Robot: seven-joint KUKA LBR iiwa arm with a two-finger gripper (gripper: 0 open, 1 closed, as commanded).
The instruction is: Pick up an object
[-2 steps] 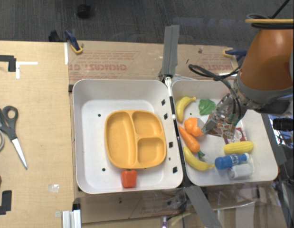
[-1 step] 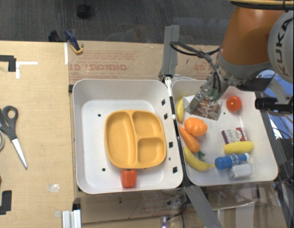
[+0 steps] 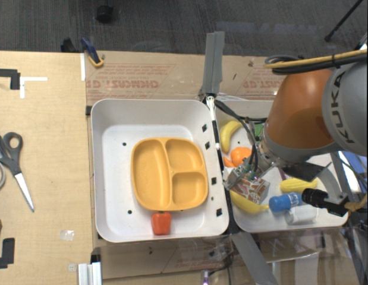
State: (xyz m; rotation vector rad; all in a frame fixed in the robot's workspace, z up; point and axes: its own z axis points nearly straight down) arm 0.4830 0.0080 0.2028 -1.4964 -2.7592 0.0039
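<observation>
My gripper [image 3: 242,174] reaches down into the right bin [image 3: 258,223], close to its left wall. It hangs right over a small red-and-white packet [image 3: 254,189] that lies on a banana [image 3: 250,204]. An orange ball [image 3: 239,156] sits just behind the gripper, and a second banana [image 3: 229,134] lies further back. The big orange and grey wrist [image 3: 299,114] hides the back of this bin. Whether the packet is between the gripper's tips is hidden.
To the right of the gripper lie a yellow piece [image 3: 296,184], a blue cylinder [image 3: 282,202] and a pale bottle [image 3: 301,215]. The left bin [image 3: 106,177] holds a yellow divided plate [image 3: 169,174] and a red-orange object [image 3: 162,222]. Scissors [image 3: 14,165] lie on the bench at far left.
</observation>
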